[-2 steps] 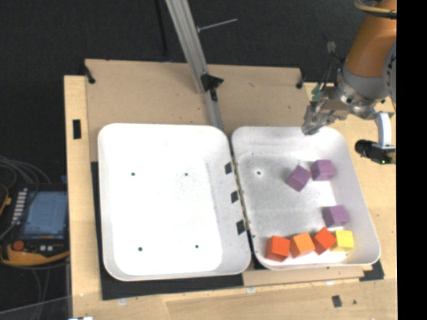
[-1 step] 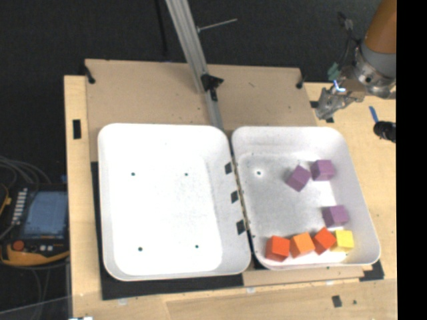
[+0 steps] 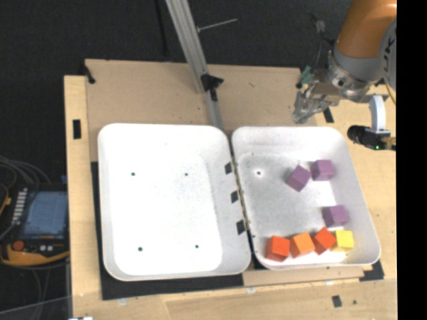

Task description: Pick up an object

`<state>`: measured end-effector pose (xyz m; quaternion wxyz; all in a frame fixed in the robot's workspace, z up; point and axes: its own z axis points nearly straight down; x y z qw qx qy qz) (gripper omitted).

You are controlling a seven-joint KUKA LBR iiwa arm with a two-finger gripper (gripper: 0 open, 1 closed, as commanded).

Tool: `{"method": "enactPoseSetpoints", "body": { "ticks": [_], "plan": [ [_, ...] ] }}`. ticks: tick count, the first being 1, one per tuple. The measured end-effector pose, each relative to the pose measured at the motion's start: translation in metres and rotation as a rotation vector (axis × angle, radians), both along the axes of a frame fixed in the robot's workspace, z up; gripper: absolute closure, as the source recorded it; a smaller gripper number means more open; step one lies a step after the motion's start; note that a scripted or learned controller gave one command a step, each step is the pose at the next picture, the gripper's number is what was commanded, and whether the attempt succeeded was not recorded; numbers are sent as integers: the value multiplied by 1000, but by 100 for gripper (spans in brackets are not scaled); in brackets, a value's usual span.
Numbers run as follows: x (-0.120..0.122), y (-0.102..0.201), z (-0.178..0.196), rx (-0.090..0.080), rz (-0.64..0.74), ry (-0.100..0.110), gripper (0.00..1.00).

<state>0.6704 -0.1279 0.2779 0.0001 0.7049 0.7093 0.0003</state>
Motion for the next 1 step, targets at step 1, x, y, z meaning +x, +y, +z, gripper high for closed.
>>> {"method": "enactPoseSetpoints", "body": {
  "ticks": [1],
  "plan": [
    [-13,55,4,1,0,0,100]
  ]
}}
